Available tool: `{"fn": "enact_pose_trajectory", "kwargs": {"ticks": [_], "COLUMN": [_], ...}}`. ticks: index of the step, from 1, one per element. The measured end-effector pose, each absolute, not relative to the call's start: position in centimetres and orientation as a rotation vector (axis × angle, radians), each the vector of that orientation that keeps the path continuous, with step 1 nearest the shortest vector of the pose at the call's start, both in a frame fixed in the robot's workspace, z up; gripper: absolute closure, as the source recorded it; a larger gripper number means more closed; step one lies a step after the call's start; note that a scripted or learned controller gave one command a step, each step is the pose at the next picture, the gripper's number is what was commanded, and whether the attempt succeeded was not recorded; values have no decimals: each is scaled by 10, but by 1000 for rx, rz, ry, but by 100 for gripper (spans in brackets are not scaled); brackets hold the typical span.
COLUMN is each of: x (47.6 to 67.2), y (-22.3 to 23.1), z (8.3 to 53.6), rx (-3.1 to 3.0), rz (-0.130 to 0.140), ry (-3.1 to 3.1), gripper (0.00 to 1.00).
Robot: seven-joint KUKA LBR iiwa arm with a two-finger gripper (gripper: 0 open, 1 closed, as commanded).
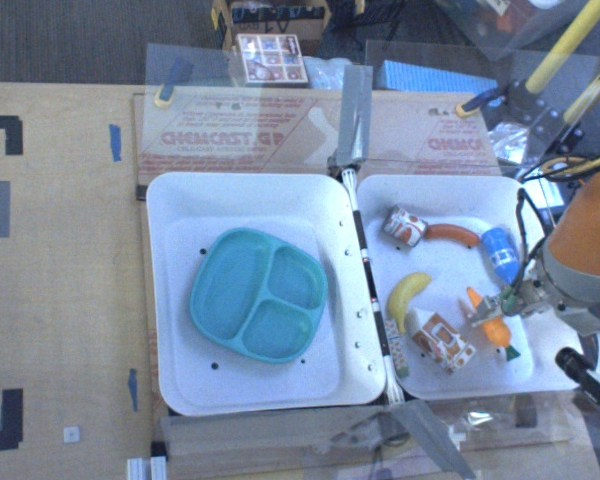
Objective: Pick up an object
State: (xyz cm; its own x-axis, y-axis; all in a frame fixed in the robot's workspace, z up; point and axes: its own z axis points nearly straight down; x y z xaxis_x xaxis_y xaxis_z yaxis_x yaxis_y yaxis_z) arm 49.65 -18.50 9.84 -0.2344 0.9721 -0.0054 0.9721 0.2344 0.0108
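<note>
My gripper (492, 310) is low in the right bin (460, 193), near its right side, at the end of the grey arm with the orange band (586, 236). It sits right over an orange carrot toy (496, 334) with a green tip, and hides part of it. To the left lie a small printed carton (443, 340) and a yellow banana (407, 296). Farther back are a blue bottle (499, 253), an orange-red sausage (452, 233) and a small can (405, 226).
The left bin (180, 203) holds a teal divided plate (260, 294). A raised divider (358, 268) runs between the two bins. Cardboard sheets and clutter lie beyond the bins' far edge.
</note>
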Motion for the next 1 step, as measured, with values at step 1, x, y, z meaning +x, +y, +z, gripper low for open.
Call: {"fn": "enact_pose_trajectory", "kwargs": {"ticks": [1], "x": [503], "y": [-130], "z": [175], "rx": [2016], "rz": [0], "ry": [2408], "gripper": [100]}}
